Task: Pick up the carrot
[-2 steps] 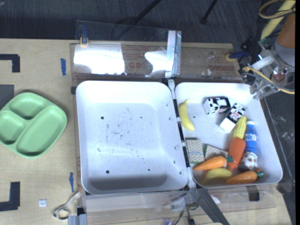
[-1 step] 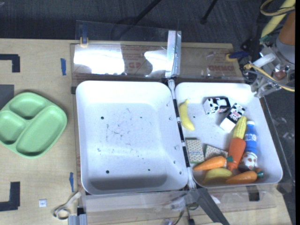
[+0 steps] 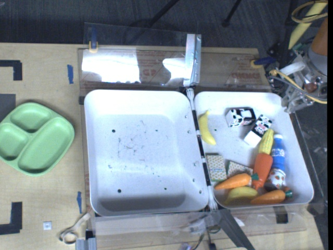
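The carrot [image 3: 233,181] lies near the front of the right bin [image 3: 299,145], touching other toy food. It looks light, stiff and smooth, so you should grip across its thick middle. The gripper [image 3: 302,90] waits at the bin's far right corner.

Grey arm [image 3: 307,79] with orange band, yellow cabling.

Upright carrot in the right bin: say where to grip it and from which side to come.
Grip the upright carrot across its orange body, near the middle, coming straight down from above. It lies lengthwise between the corn cob and the blue-and-white bottle, with more carrots at its lower end, so the sides look crowded; a narrow pinch across its width probably fits best.
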Controlling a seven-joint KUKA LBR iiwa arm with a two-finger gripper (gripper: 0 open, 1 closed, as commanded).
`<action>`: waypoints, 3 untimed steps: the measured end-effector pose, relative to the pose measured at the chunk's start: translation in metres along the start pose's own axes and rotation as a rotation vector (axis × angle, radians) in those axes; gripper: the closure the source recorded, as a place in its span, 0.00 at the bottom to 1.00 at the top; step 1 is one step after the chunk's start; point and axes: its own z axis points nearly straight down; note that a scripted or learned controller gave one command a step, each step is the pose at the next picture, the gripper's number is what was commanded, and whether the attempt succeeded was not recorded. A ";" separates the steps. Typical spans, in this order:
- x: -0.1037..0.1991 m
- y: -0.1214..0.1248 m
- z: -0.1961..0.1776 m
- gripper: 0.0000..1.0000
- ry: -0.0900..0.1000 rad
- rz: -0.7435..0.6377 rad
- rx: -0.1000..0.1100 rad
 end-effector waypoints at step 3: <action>0.004 -0.003 -0.031 1.00 0.002 -0.010 0.000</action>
